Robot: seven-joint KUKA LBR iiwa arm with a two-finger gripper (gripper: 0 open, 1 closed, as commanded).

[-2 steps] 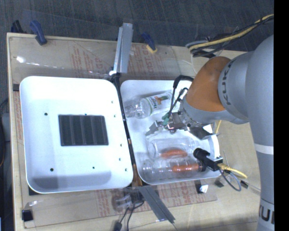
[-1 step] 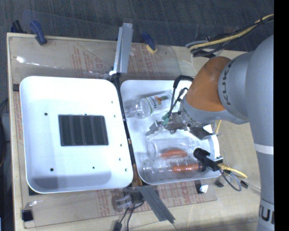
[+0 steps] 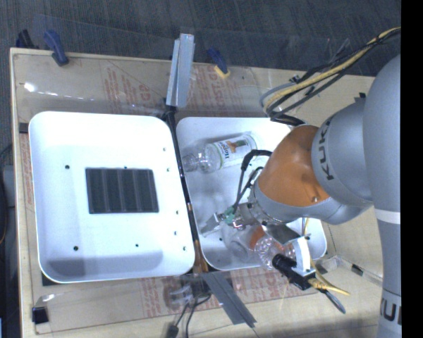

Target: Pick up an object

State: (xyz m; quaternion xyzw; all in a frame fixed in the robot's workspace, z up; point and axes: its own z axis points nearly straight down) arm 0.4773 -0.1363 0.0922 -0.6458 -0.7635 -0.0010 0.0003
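Arm low over the right bin (image 3: 197, 189), bottle lying up and to the left of the wrist

The clear plastic bottle (image 3: 218, 153) lies on its side in the bin's upper part, long axis running left to right and slightly tilted (cap end toward the bin divider). The gripper (image 3: 250, 234) hangs over the lower part amid crinkled clear items I can't name; the wrist hides its tips, so open or closed cannot be told. The left bin (image 3: 56, 189) holds a dark ribbed rectangle (image 3: 122, 190).
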